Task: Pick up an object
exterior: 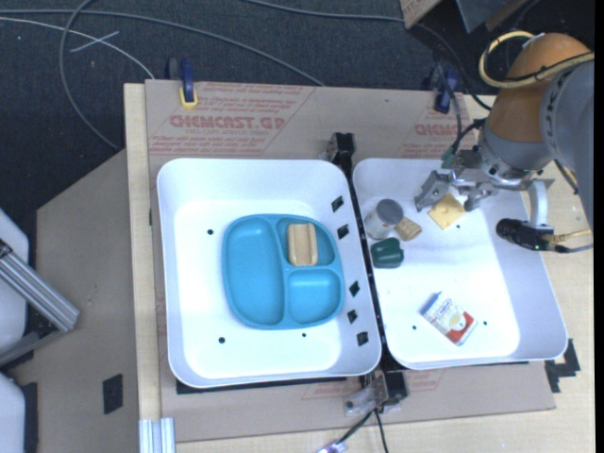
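Over the right bin (528, 338), the arm's tool (447, 199) points down, pinching a yellow block (445, 214).

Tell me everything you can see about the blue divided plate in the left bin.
The blue plastic divided plate is a rounded rectangle with three compartments: one long along its left side, two smaller on the right. It lies flat, slightly rotated, near the middle of the left white bin, resting on the bin floor. A tan wooden block lies in its upper right compartment. The other compartments look bare.
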You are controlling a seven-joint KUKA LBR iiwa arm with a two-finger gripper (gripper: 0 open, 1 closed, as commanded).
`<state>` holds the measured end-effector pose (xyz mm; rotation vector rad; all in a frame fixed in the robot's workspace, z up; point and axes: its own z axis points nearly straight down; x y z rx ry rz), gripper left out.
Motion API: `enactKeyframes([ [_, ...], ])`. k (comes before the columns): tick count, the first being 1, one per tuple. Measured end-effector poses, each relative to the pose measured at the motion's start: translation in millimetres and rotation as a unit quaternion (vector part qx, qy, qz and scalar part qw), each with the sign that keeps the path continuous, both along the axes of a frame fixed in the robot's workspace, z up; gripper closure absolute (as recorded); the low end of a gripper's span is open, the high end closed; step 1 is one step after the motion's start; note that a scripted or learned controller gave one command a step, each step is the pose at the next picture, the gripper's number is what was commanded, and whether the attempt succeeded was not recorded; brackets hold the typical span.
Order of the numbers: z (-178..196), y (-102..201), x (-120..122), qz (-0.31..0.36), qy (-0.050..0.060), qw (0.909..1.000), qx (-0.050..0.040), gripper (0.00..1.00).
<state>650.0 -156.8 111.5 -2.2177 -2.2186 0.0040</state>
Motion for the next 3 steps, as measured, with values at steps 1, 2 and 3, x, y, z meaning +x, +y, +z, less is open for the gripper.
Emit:
enactKeyframes([
  [1,-22.1,0.0,2.5,0.001,-0.004,1.0000,-0.0014,0.00],
  [2,-8.7,-0.1,4.2,0.001,-0.007,1.0000,-0.0019,1.00],
  [3,54.1,-1.2,13.3,0.000,-0.007,1.0000,-0.0016,1.00],
])
